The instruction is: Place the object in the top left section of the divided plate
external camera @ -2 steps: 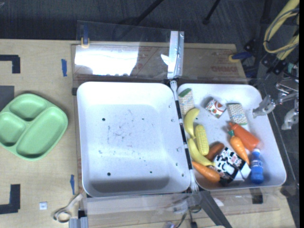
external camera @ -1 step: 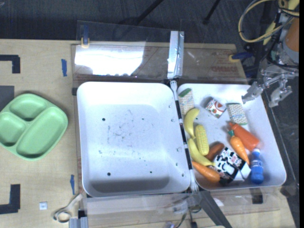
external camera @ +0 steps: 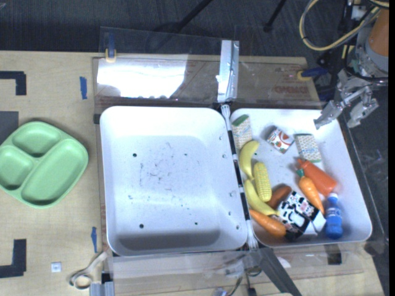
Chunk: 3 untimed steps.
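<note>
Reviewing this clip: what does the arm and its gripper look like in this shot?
A grey arm with an orange band above the wrist, ending in a silver metal two-finger gripper at the right bin's far corner. Yellow and black cables loop beside it.

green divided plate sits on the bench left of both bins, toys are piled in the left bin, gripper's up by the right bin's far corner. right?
One error: the camera view shows the toy food pile in the right white bin, not the left white bin. The green divided plate and the gripper are as you describe.
</note>
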### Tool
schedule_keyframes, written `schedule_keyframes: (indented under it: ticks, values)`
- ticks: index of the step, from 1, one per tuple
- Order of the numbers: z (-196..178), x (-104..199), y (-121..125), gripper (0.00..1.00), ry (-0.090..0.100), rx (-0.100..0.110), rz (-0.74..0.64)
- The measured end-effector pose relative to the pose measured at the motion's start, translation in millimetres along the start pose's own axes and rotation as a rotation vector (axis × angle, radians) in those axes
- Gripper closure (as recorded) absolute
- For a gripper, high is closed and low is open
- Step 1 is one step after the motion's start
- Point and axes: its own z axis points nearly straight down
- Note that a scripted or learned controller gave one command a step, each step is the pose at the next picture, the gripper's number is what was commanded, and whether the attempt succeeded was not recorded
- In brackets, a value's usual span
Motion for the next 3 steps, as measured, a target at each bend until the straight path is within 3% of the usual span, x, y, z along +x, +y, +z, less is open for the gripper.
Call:
schedule_keyframes:
  ticks: [1, 2, 3]
  values:
    - [11.4, 9.2, 66.2, 0.0, -0.002, -0.007, -0.406]
    - [13.7, -15.4, 8.5, 0.0, -0.003, -0.004, -0.665]
    - [-20.9, -33.6, 13.1, 0.0, -0.003, -0.003, -1.052]
